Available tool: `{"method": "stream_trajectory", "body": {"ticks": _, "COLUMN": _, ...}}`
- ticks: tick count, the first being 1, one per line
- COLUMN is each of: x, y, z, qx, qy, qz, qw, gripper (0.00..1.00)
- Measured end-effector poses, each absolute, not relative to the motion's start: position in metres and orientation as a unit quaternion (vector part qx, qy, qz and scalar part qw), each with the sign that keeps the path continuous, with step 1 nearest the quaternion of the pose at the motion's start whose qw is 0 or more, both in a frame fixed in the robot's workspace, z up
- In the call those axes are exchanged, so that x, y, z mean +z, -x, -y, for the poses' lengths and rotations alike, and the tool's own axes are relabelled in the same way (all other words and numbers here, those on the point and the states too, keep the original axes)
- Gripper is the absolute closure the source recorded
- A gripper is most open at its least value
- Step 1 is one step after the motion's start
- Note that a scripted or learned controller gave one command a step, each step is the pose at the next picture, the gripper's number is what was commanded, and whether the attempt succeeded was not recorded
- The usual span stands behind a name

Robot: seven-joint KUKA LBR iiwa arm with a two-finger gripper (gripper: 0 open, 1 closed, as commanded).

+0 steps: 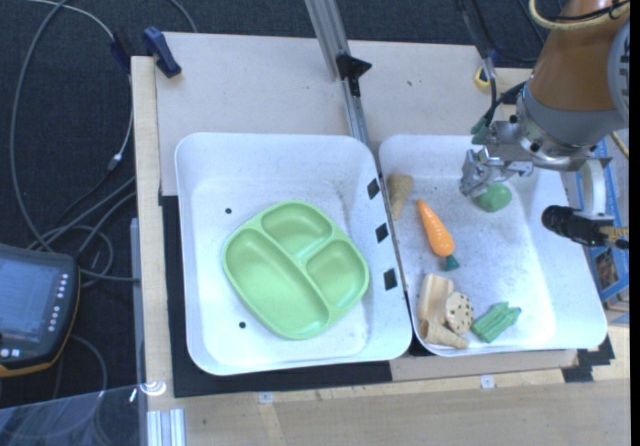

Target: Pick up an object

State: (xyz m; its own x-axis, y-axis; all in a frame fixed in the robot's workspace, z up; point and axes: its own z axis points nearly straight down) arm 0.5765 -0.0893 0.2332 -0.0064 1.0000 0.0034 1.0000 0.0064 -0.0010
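Observation:
My gripper [484,177] hangs over the upper right part of the right bin [560,284], directly above a small round green object [495,199] that peeks out from under its lower edge. Whether the green object is touched or gripped cannot be made out. An orange carrot [434,227] lies slantwise to the left of it in the same bin. A tan cone-shaped piece [400,192] rests by the bin's left wall. Near the front lie tan cheese-like blocks [444,310] and a green leafy piece [496,320].
The left bin [200,184] holds a light green divided plate [295,268]. A metal post [325,4] rises behind the divide between the bins. Cables and a handheld pendant [30,309] lie on the floor at left.

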Motion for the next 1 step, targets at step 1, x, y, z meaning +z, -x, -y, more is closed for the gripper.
{"method": "stream_trajectory", "body": {"ticks": 1, "x": 0.2248, "y": -0.5678, "z": 0.0408, "qx": 0.0000, "qy": 0.705, "qz": 0.709, "qw": 0.002, "gripper": 1.00}}
